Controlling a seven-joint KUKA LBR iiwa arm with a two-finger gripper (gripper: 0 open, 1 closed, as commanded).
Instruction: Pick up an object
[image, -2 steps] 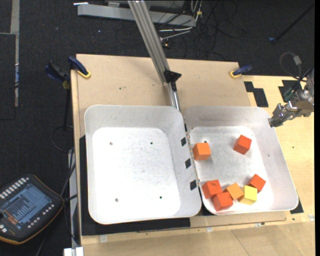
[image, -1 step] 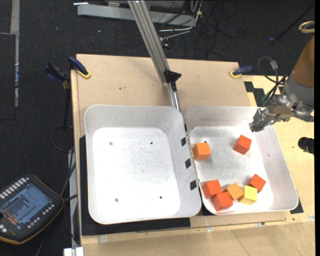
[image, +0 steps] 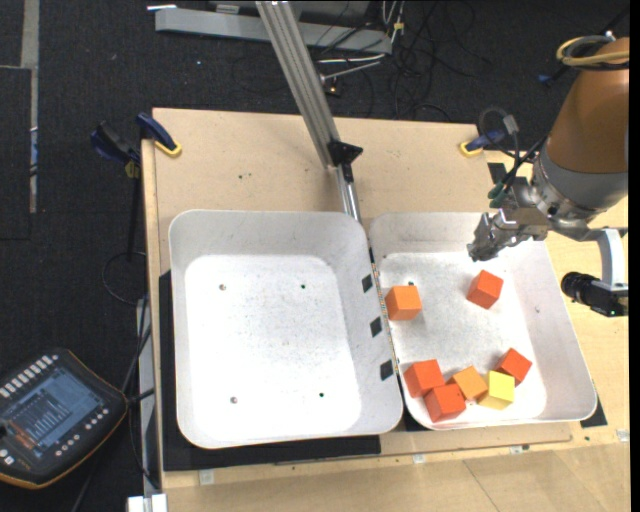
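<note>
The right bin (image: 560, 330) holds several small cubes. An orange cube (image: 403, 301) lies near its left wall, and a red-orange cube (image: 485, 288) sits toward the back. At the front lie two red cubes (image: 423, 376) (image: 445, 401), a light orange cube (image: 470, 382), a yellow cube (image: 500, 388) and another red-orange cube (image: 515, 364). My gripper (image: 488, 243) hangs over the back of the right bin, just above and behind the red-orange cube at the back. Nothing shows between its tips.
The left bin (image: 265, 325) lies beside the right one. A slanted metal pole (image: 310, 90) crosses the back of the bench. Clamps (image: 155, 135) (image: 480, 140) sit at the bench's back corners. A teach pendant (image: 50, 415) rests on the floor at the left.
</note>
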